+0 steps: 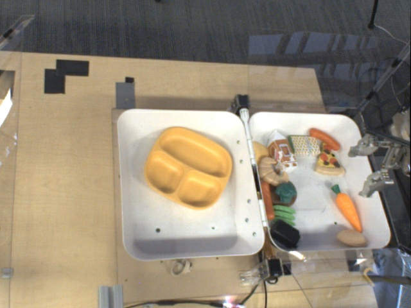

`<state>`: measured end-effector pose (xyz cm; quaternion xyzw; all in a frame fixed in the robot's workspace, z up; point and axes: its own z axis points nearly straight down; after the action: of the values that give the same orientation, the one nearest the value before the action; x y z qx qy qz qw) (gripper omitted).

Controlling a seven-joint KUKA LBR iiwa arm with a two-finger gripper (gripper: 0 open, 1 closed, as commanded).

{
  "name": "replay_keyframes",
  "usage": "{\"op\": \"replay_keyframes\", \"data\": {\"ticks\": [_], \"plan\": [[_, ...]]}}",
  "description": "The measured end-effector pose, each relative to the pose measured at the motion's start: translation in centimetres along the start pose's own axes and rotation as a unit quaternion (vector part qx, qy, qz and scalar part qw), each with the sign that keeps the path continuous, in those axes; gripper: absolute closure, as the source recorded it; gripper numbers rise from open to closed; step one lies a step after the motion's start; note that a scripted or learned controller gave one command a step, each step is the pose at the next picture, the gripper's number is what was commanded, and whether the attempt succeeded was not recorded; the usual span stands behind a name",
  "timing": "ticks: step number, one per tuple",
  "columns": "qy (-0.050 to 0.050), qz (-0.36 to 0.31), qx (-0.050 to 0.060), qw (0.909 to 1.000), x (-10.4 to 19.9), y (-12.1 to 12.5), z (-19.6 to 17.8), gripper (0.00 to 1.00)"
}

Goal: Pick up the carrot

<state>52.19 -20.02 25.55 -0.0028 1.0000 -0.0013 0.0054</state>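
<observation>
The carrot [348, 210] is orange with a small green top. It lies in the right bin [314, 226] near the right wall, pointing toward the front corner. My gripper [369, 166] hangs at the bin's right rim, just right of the carrot's top and slightly behind it. Its two metal fingers [362, 149] stand apart, open, with nothing between them.
A beige potato-like piece [351, 238] lies just in front of the carrot. A pizza slice [329, 162], a red sausage [324, 138], small cartons [283, 154], green items [284, 194] and a black object [284, 234] fill the right bin's rest. A yellow divided plate [188, 167] sits in the left bin [138, 233].
</observation>
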Motion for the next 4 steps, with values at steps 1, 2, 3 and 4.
{"op": "replay_keyframes", "data": {"ticks": [1, 2, 3, 4], "plan": [[0.005, -0.128, -0.003, 0.9917, 3.1, -0.4, 14.1, 0.00], [-0.002, -0.238, 0.001, 0.9712, 2.0, 1.5, 16.6, 0.00], [-0.002, -0.272, 0.000, 0.9622, 1.0, -0.4, 16.6, 0.00], [-0.004, -0.328, 0.002, 0.9446, 2.0, 0.8, 16.6, 0.00]]}}
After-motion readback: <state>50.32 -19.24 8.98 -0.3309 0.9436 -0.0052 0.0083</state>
